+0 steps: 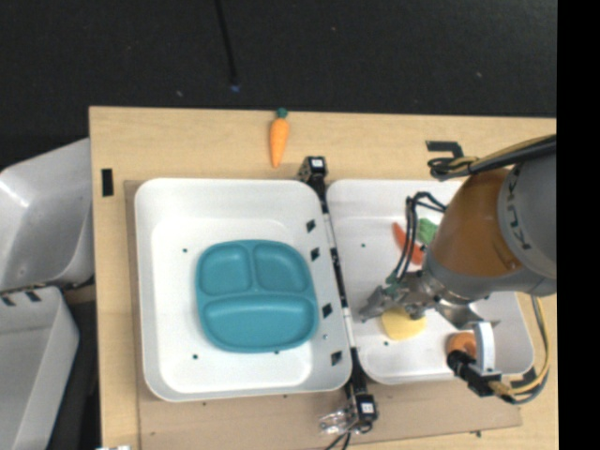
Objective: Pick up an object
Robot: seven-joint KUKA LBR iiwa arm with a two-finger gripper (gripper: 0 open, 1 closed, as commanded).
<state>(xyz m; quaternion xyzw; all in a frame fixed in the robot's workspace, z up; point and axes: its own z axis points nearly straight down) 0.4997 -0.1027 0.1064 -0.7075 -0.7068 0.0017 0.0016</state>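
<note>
My gripper (394, 305) is low in the right bin (375, 359), near its left wall, under the grey arm with the orange band. A yellow rounded object (403, 325) lies right beneath and in front of the gripper, touching or nearly touching it. A red and green object (412, 234) shows at the back of the right bin, partly hidden by the arm. An orange piece (460, 344) sits near the arm's lower side. Whether anything is between the fingers is hidden.
The left bin (159, 251) holds a teal divided plate (255, 295). A toy carrot (278, 140) lies on the bench behind the bins. Black clips (313, 168) mark the divider between the bins. Cables run along the bench's right side.
</note>
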